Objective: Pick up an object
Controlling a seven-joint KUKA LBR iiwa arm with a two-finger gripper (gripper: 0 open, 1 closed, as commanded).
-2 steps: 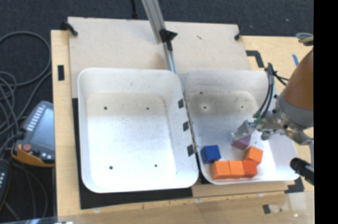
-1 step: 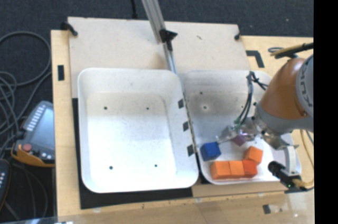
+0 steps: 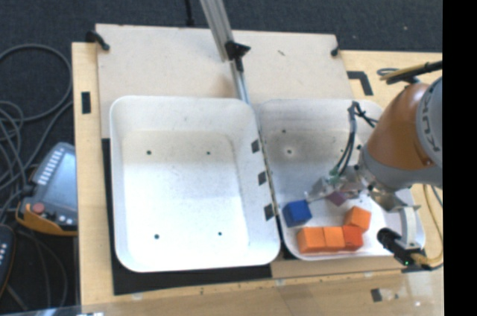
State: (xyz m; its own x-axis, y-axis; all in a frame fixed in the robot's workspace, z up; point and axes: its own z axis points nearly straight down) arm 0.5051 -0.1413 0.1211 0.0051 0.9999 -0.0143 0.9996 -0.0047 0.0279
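I see the gripper (image 3: 337, 191) low in the right bin (image 3: 313, 121), just above-right of the blue block (image 3: 297, 213); orange blocks (image 3: 332, 238) lie below it. Grip state: cannot tell.

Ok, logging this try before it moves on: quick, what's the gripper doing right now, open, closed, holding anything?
Gripper: low in the right bin, above the blue block; open or closed cannot be told from this view.

We find no text, label, brand or number we can read — the handheld pendant (image 3: 56, 184) left of the counter (image 3: 186, 68) is too blurred.
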